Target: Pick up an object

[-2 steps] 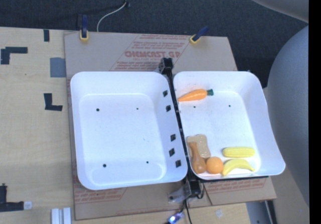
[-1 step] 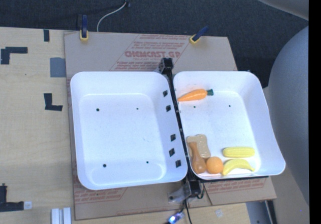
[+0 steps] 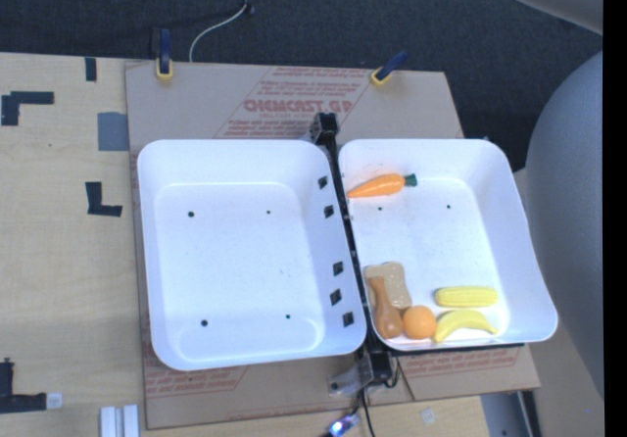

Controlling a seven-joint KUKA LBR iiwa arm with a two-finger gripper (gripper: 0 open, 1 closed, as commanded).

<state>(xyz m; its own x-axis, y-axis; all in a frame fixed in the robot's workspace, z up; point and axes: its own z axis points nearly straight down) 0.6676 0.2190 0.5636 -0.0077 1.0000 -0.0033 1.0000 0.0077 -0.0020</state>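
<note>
White right bin [image 3: 490, 190], slim orange carrot [image 3: 376, 186] with green tip

two shallow white plastic bins: the left bin [image 3: 235, 249] and the right bin [image 3: 441, 229], side by side; taking the right bin as landmark, inside it lie one orange carrot with a green tip [image 3: 377, 186], one tan bread-shaped piece [image 3: 386, 296], one small round orange ball [image 3: 419, 323], one pale yellow corn-like piece [image 3: 465, 297] and one yellow curved banana [image 3: 464, 325]; two blue-and-yellow clamps [image 3: 163, 57] sit beyond it
</note>
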